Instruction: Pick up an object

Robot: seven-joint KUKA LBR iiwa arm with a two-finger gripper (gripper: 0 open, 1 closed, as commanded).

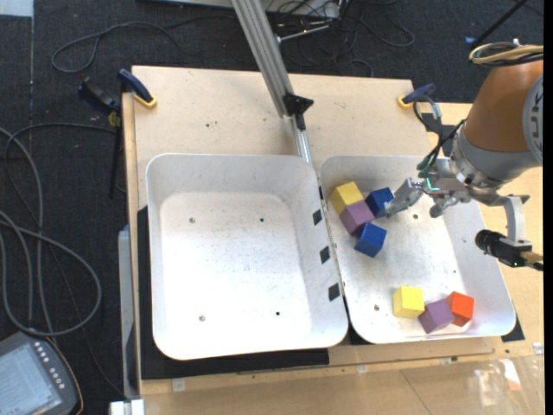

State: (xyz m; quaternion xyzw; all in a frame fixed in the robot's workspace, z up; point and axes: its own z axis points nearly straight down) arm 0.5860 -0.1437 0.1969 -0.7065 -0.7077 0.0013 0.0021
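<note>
Camera view, looking down at a slant on the bench (225,115) and its two white bins. My arm (505,111) comes in from the right, orange band above a grey wrist, and my pincer (404,195) sits low over the upper part of the right bin (484,271). Its tip lies just beside a blue cube (379,201), touching it or nearly so; I cannot tell which. Whether the pincer is open or closed cannot be made out at this angle, and no cube is seen between its parts.

Contents of the right bin, upper group: a yellow cube (347,194), a purple cube (355,217) pressed against it from below, the blue cube to their right, and a second blue cube (370,239) just below the purple one. Lower group, near the front wall: a yellow cube (408,301), a purple cube (435,315) and an orange cube (462,307), the last two touching, the yellow just beside them. The two groups lie well apart.

The left bin (160,232) shows dark specks on its floor. A slanted metal rail (263,46) runs from the top of the view down to the seam between the bins. Blue and yellow clamps (136,87) hold the bench corners. Cables (52,145) lie on the dark floor to the left.

Markings: no legible brand, label or writing on any cube, bin or arm. Small black tabs along the seam are too small to read.
</note>
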